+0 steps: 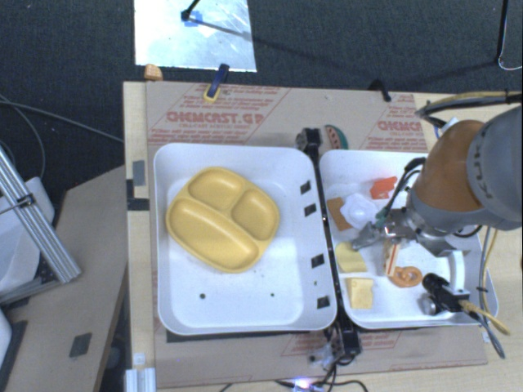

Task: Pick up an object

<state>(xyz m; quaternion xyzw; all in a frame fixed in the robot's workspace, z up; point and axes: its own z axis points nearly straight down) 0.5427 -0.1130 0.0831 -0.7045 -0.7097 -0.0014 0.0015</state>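
My gripper hangs low over the middle of the right bin, on the grey arm with the orange band that reaches in from the right. It sits just above a pale yellow block and just below a crumpled clear plastic piece. A brown block lies at the bin's left wall. At the back rests a red-orange piece. An orange ring, a thin orange and white stick and a second yellow block lie toward the front. I see nothing held in the gripper.
The left bin holds a yellow divided plate. A black divider with clips runs between the two bins. Cardboard lies under the bins, with a small blue and yellow tool on its far edge.
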